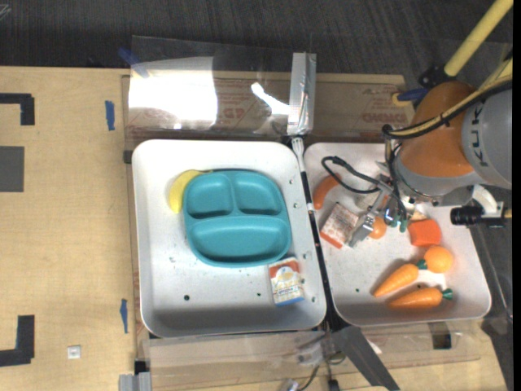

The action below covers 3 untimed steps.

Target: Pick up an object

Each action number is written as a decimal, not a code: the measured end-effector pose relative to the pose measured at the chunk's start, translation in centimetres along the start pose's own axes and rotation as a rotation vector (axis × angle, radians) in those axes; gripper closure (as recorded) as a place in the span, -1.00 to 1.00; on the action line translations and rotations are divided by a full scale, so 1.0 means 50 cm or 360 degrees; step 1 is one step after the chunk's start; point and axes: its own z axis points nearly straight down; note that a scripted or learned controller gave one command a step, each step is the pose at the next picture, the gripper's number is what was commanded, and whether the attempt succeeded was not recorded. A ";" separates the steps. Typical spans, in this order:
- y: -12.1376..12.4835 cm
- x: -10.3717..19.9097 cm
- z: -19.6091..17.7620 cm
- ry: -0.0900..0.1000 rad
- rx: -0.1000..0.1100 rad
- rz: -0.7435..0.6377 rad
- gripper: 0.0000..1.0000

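Note:
My gripper [368, 223] hangs low over the left part of the right bin [358, 287], below the arm's orange band [435, 137]. It is right beside a small white and orange packet [334, 225], and a small orange piece [378, 230] shows just under it. An orange round thing [325, 191] lies at the bin's upper left. To the right sit an orange block [425, 233], an orange ball [439, 258] and two carrots [396, 278] [418, 298].
The left bin [155, 243] holds a teal divided plate [236, 216] with a yellow thing [179, 187] partly under it, and a small carton [286, 283] at its front right. Black cables [346, 173] loop above the packet. The bins' shared wall [308, 218] runs just left of the packet.

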 end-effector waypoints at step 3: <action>-0.048 -0.091 0.002 0.0002 0.0002 0.0089 -1.00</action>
